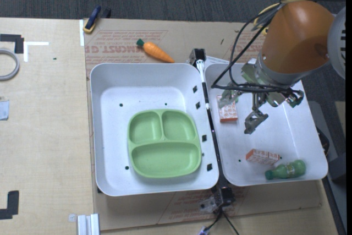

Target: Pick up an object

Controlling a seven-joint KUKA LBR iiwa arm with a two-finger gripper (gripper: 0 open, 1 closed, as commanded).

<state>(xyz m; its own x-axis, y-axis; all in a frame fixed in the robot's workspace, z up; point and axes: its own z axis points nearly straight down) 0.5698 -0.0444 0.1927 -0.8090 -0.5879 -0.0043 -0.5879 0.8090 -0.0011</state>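
Note:
The right bin holds three things. A small red and white box lies at its left side. A second red and white box lies near the front, with a green bottle on its side just right of it. My gripper hangs over the middle of this bin, below the orange band, just right of the first box and above the second. Nothing shows in its grasp.
The left bin carries a green divided plate. A toy carrot lies on the cardboard behind the bins. A blue and yellow object sits at the cardboard's far left corner. Cables run along the divider between the bins.

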